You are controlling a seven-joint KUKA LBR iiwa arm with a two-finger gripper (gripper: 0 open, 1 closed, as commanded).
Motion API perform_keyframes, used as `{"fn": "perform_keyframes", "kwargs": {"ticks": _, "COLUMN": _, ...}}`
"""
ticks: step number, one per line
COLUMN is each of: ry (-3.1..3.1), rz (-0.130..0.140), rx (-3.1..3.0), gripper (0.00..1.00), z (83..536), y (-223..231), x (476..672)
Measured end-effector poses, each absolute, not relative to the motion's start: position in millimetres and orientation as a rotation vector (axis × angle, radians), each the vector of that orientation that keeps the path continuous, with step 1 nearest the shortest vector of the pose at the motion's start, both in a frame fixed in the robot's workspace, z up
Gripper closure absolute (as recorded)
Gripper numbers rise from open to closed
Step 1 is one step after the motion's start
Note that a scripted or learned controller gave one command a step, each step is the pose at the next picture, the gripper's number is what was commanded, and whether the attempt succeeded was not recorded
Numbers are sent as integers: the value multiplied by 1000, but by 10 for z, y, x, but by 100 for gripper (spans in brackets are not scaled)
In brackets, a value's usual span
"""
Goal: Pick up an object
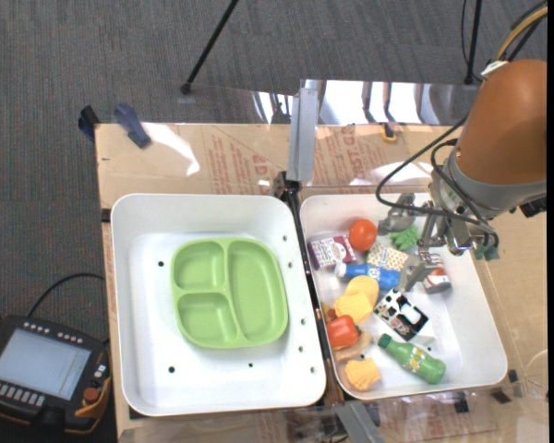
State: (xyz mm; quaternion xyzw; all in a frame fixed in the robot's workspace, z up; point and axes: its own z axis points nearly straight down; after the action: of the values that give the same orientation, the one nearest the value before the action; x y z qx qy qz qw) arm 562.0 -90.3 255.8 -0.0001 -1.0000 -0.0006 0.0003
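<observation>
Robotics lab. Indicators: grey carpet floor (92, 35); a teach pendant (42, 369) lying beside the surface (212, 160); tripod legs (217, 30) behind it; two white bins (134, 220) under an industrial arm (508, 127).

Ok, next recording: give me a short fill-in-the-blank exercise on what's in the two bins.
1. The green plate lies in the ____ bin as the camera sees it.
2. The plate has ____ compartments.
3. The green bottle lies in the ____ bin.
4. The gripper hangs over the ____ bin.

Missing words: left; three; right; right
</observation>
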Motion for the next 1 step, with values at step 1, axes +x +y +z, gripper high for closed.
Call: {"fn": "perform_keyframes", "kwargs": {"ticks": 1, "ry": -3142, "rz": 1, "rx": -146, "gripper": 0, "z": 928, "y": -910, "x": 5483}}
